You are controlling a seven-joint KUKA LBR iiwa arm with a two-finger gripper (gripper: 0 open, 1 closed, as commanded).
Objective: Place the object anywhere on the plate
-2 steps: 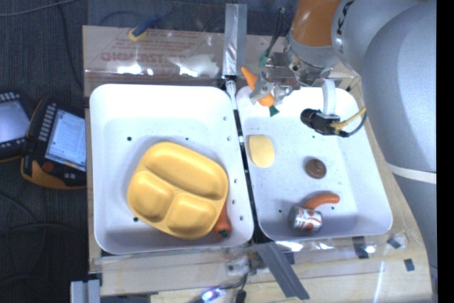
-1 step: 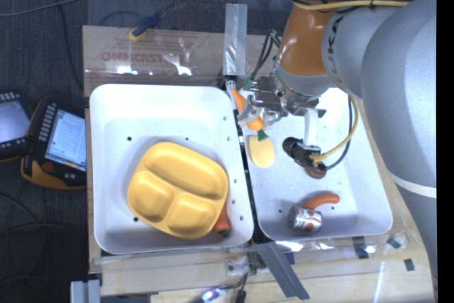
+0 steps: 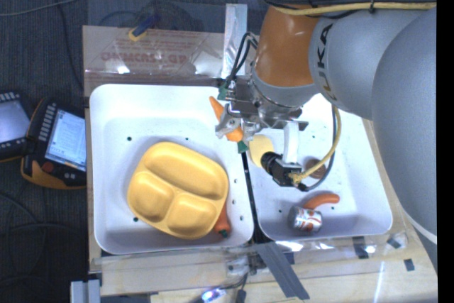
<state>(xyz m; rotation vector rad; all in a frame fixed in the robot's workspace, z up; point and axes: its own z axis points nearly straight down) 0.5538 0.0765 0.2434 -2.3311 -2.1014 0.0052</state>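
A yellow plate (image 3: 177,188) with three compartments lies in the left bin (image 3: 113,110), toward its front. My gripper (image 3: 233,127) hangs over the ridge between the two bins, above and to the right of the plate. It is shut on an orange toy carrot (image 3: 216,107). The carrot's pointed tip sticks out to the upper left and its green end (image 3: 242,147) pokes out below. The carrot is held in the air, clear of the plate.
The right bin (image 3: 355,216) holds a pale yellow object (image 3: 261,145) beside the gripper, an orange sausage-like piece (image 3: 323,200) and a small can (image 3: 306,221). Another orange piece (image 3: 223,225) peeks from under the plate's right edge. The arm (image 3: 355,53) covers the right bin's back.
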